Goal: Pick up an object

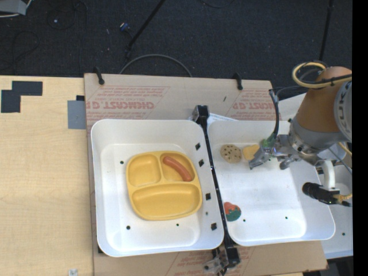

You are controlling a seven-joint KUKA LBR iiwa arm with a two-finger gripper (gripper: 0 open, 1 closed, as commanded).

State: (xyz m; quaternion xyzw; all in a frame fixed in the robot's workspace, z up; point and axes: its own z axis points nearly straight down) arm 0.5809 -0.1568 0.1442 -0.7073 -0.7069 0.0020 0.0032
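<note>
With its fingers (pixel 257 161) spread and empty, the gripper (pixel 270 160) should settle squarely around the yellow piece (pixel 250 151) before closing

**Arm reaching into the right bin**

The left bin (pixel 109 154) holds a yellow divided plate (pixel 163 186) with a toy hot dog (pixel 178 168) in its upper right compartment. In the right bin (pixel 276 211) lie a cookie (pixel 231 152), a yellow piece (pixel 250 151) just beside it, and a small orange-and-green toy (pixel 231 211) near the front. The tool (pixel 270 158) hangs low just right of the yellow piece.
</note>
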